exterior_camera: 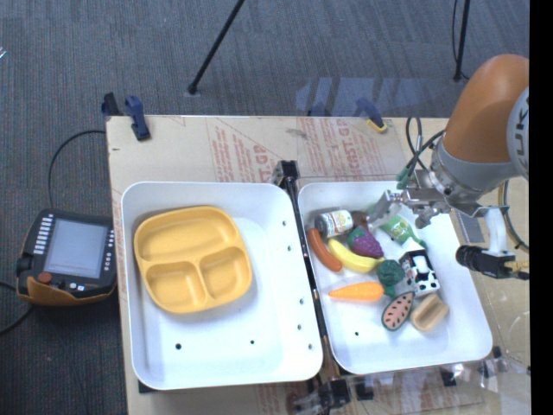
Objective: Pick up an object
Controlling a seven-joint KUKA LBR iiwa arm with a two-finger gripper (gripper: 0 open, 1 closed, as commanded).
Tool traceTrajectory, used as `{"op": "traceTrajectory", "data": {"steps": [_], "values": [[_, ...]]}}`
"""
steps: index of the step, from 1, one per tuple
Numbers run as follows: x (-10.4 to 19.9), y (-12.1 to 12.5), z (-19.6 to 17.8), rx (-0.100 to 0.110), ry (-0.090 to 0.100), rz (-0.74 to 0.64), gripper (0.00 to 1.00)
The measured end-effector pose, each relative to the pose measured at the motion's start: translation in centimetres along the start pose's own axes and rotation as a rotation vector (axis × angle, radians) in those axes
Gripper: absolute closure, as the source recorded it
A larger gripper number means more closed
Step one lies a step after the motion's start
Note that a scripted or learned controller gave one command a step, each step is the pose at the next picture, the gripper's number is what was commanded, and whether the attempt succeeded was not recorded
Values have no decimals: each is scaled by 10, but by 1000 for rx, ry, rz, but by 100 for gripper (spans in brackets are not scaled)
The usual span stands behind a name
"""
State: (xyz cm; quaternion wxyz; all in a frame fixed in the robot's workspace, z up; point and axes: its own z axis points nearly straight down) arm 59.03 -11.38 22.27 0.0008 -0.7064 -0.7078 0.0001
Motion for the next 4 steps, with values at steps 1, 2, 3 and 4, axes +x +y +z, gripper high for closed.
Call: {"op": "traceTrajectory", "data": {"steps": [1, 2, 3, 4], "values": [[22, 46, 103, -28, 2, 341, 0], [28, 7, 133, -1, 3, 549, 0], [28, 6, 125, 7, 6, 551, 100], [16, 34, 108, 4, 0, 770, 100]]}}
